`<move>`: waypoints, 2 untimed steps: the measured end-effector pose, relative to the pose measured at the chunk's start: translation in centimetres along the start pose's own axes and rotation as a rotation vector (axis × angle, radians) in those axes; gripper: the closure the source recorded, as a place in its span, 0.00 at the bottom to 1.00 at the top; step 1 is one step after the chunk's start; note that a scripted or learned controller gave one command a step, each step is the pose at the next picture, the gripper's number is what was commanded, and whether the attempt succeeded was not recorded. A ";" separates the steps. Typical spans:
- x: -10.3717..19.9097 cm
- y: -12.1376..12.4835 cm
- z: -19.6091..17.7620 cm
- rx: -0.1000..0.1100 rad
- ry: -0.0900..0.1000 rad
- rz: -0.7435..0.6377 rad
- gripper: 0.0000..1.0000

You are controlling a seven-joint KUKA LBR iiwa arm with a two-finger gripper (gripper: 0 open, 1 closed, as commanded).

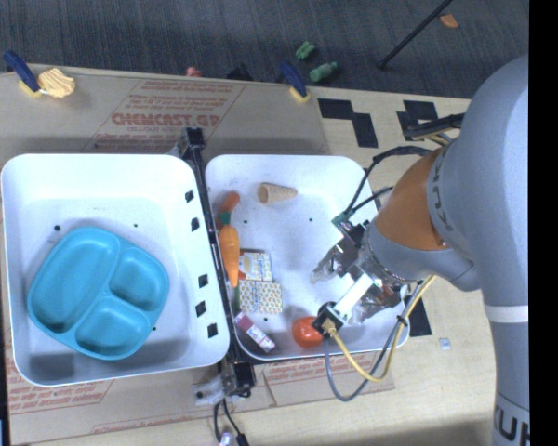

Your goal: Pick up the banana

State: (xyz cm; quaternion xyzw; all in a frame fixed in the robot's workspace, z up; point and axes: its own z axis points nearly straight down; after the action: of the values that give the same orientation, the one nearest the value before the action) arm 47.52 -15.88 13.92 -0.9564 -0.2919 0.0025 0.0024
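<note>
My gripper (335,286) hangs low over the right part of the right bin (288,167), reaching in from the right. A red tomato (306,333) lies just below it, close to the bin's front wall. The grey arm and its orange band (411,214) cover the bin's right side, so whatever lies under them is hidden. Nothing is visibly held by the gripper.
The right bin also holds an orange carrot (229,252) along its left wall, a tan cone (277,192) at the back, two cracker packets (259,295) and a small box (255,333). A blue divided plate (98,291) lies in the left bin (19,184). A yellow cable (372,372) loops over the front edge.
</note>
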 end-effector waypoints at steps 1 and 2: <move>2.9 -4.3 4.9 0.002 0.000 0.258 0.00; 2.9 -4.3 3.9 0.006 0.000 0.254 1.00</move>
State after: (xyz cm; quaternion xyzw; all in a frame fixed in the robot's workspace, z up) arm 47.52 -10.68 10.06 -0.9857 -0.1686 0.0039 0.0049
